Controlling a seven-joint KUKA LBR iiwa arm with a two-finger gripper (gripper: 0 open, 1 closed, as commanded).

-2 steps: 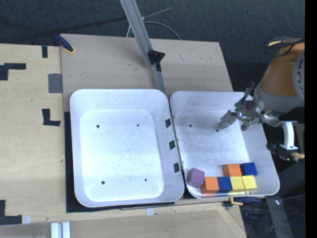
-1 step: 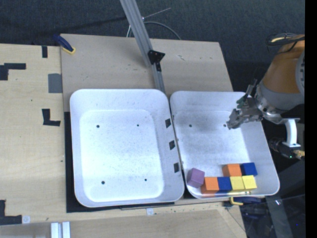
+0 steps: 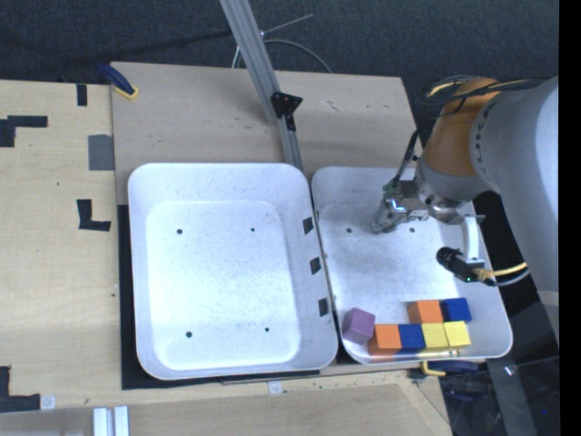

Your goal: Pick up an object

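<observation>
Along the near edge of the right bin (image 3: 363, 184) lie several small blocks: a purple one (image 3: 359, 323), two orange ones (image 3: 388, 336) (image 3: 424, 312), two blue ones (image 3: 411, 336) (image 3: 456, 310) and two yellow ones (image 3: 436, 335) (image 3: 457, 333). My gripper (image 3: 388, 216) hangs over the upper middle of that bin, well behind the blocks, and I see nothing between its fingers. The grey arm with its orange band (image 3: 454, 139) comes in from the right.
The left bin (image 3: 145, 243) lies beside the right one, the two rims touching. A slanted metal pole (image 3: 259, 57) with a black clamp crosses the bench behind the bins. Black tape marks lie on the wooden bench at the left.
</observation>
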